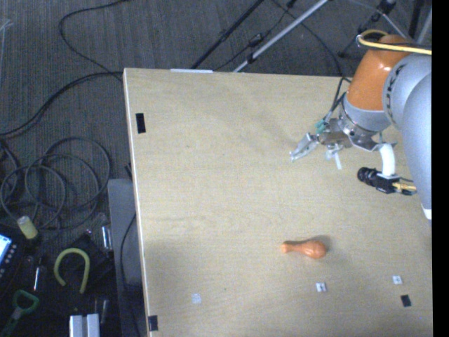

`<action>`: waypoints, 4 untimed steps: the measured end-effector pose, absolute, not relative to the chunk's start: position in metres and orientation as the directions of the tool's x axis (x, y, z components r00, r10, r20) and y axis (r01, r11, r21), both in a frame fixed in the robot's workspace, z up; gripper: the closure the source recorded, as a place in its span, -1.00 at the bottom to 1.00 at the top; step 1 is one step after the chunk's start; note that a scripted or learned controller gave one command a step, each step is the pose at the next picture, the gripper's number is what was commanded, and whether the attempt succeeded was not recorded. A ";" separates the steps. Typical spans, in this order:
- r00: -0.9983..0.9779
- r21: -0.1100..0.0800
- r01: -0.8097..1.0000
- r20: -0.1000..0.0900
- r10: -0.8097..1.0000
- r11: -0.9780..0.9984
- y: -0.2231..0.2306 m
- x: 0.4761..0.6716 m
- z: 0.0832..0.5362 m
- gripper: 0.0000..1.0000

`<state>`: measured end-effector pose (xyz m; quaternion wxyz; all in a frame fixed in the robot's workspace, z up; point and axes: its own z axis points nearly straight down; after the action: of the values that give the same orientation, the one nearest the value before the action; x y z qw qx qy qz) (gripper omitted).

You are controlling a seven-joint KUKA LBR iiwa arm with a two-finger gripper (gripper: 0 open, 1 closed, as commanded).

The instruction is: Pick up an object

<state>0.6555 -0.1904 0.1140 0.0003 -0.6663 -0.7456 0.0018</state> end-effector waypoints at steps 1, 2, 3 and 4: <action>-0.118 0.000 0.993 -0.001 0.993 0.118 -0.219 0.669 0.150 -1.00; -0.488 0.000 0.873 -0.001 0.873 0.488 -0.222 0.669 0.084 -1.00; -0.488 0.002 0.873 -0.003 0.873 0.488 -0.221 0.670 0.094 1.00; -0.441 0.001 0.897 0.000 0.897 0.441 -0.149 0.669 0.177 1.00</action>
<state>0.6691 -0.1491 0.1768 -0.0001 -0.5286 -0.8489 -0.0004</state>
